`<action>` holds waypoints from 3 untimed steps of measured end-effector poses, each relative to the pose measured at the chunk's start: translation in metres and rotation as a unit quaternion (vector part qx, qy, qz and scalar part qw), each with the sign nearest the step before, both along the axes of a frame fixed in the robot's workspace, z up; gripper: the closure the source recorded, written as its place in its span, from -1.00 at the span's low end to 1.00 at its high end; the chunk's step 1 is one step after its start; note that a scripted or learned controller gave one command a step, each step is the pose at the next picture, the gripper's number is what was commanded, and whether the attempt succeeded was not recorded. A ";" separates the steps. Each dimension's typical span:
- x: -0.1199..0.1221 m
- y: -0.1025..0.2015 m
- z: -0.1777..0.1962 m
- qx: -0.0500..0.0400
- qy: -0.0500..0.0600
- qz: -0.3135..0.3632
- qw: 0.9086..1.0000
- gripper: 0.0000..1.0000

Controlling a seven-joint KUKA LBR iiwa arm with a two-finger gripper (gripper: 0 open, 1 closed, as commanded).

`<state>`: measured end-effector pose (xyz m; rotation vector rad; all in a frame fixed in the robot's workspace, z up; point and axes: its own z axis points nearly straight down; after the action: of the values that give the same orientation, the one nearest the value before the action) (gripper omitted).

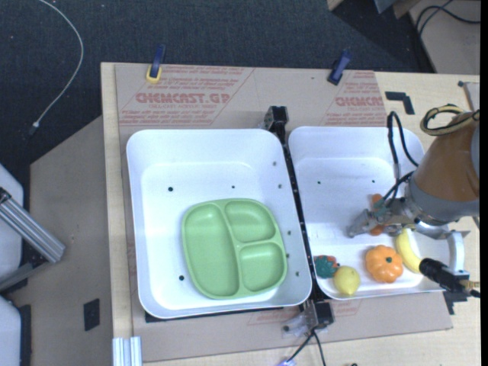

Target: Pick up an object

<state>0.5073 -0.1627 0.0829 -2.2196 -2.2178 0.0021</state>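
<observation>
The bench [252, 97], topped with brown printed cardboard, spreads out on every side of the claw and carries two shallow white bins side by side. The left bin [152, 204] lies well to the left of the claw; inside it sits a pale green divided plate [232, 246] with three compartments, well apart from the claw and lower in the view. The right bin [335, 158] is the one the claw is working in. The grey arm [450, 181], with its orange band, comes in from the right and hangs over that bin's right half, covering part of its far wall.

The claw [374, 223] points leftward and downward over the bin floor, just above the row of toy food along the near wall. Its metal fingers look slightly parted, but from this slant I cannot tell how far open they are, nor whether anything sits between them. A small orange-red item [377, 200] shows just above the claw, close to its fingers; whether it touches them is unclear.

Just below the claw sits an orange pumpkin [383, 263]. To the right of the pumpkin, below the claw's body, lies a yellow banana [409, 250]. Below and to the left of the claw rests a yellow lemon [347, 280], and just left of that a small teal and red toy [325, 264].
</observation>
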 end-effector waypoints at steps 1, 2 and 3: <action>0.001 0.000 0.012 -0.001 -0.002 0.000 1.000 1.00; 0.007 0.003 0.071 -0.002 -0.004 0.001 1.000 1.00; 0.015 0.010 0.119 -0.002 -0.005 0.002 1.000 1.00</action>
<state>0.5221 -0.1531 0.2024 -2.2238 -2.2286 -0.0053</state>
